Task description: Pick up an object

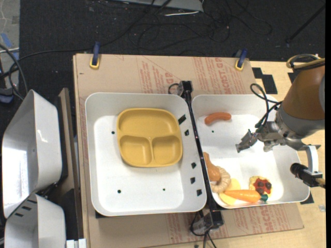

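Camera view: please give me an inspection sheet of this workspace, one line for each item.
Surface: brown board bearing left bin and right bin.
Job's things: sausage, carrot, pastry, small red-topped piece, all in right bin.
Clutter: yellow divided plate in left bin.
Grippers: gripper over right bin, holding nothing visible.
Cables: black cables on floor behind.
Surroundings: yellow clamps; white containers at left.
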`<state>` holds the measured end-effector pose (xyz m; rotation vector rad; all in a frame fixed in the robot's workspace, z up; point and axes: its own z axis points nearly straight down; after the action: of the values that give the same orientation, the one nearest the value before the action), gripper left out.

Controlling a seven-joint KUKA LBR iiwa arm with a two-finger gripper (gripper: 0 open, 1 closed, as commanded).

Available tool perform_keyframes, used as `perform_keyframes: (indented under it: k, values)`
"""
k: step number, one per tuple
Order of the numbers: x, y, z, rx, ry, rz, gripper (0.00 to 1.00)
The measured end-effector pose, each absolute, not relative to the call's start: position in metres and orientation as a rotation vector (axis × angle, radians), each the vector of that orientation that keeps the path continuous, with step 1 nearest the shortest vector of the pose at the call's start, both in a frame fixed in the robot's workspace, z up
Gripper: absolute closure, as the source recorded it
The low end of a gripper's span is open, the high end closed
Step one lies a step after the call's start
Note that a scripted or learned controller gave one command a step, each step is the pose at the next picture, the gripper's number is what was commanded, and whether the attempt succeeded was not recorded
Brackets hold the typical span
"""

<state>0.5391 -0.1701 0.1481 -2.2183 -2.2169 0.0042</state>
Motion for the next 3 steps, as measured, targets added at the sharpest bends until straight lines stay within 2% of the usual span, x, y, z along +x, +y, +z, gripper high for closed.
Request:
perform_keyframes:
  k: [1, 2, 3]
  values:
    - [0.538, -0.169, 0.094, -2.220, -2.217, 0.004, 0.00]
    - [0.540, -0.170, 0.108, -2.224, -2.219, -0.001, 1.00]
    - [0.548, -0.174, 0.168, -2.223, -2.228, -0.005, 1.00]
